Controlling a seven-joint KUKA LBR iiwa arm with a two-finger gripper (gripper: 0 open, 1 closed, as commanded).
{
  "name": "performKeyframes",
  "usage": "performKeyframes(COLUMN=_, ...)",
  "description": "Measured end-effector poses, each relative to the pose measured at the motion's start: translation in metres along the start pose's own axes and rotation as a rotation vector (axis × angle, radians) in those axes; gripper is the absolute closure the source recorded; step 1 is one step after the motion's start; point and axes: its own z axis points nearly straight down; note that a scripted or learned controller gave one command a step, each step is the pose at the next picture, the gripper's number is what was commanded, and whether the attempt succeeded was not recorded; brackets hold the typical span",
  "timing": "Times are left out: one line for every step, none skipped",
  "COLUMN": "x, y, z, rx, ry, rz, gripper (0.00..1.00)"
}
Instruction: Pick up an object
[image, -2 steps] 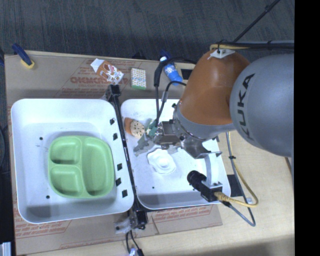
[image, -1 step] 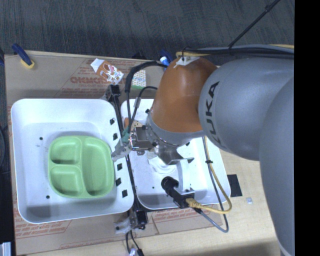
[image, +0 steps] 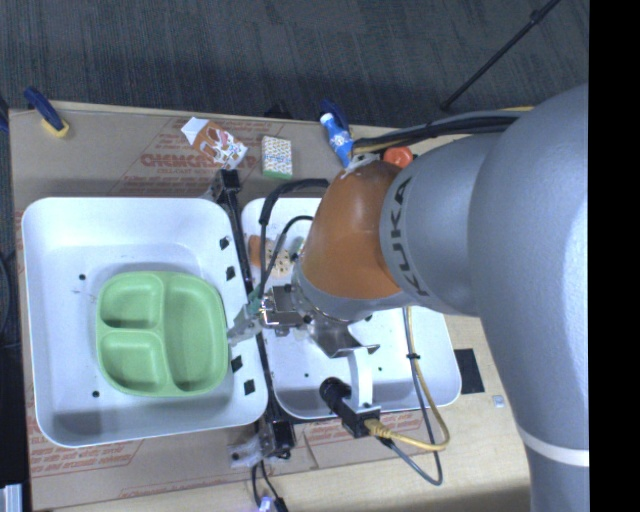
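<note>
A light green divided plate (image: 162, 333) lies in the left white bin (image: 60, 250). The grey arm with its orange band (image: 350, 235) hangs over the right white bin (image: 440, 385) and hides most of it. The gripper (image: 262, 312) sits low at the right bin's left wall, close to the divider between the bins. A small brown and white object (image: 270, 255) peeks out beside the arm in the right bin's far left part.
On the cardboard behind the bins lie a snack packet (image: 213, 145), a small green packet (image: 276, 155) and a blue clamp (image: 336, 133). Another blue and yellow clamp (image: 47, 110) sits at the bench's far left corner. A yellow cable (image: 410, 440) trails at the front.
</note>
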Motion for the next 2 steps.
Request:
performKeyframes(x=-0.055, y=0.001, z=-0.090, rx=-0.005, ry=0.000, rz=0.002, gripper=0.00)
performKeyframes(x=-0.069, y=0.000, z=-0.046, rx=-0.001, ry=0.001, rz=0.002, gripper=0.00)
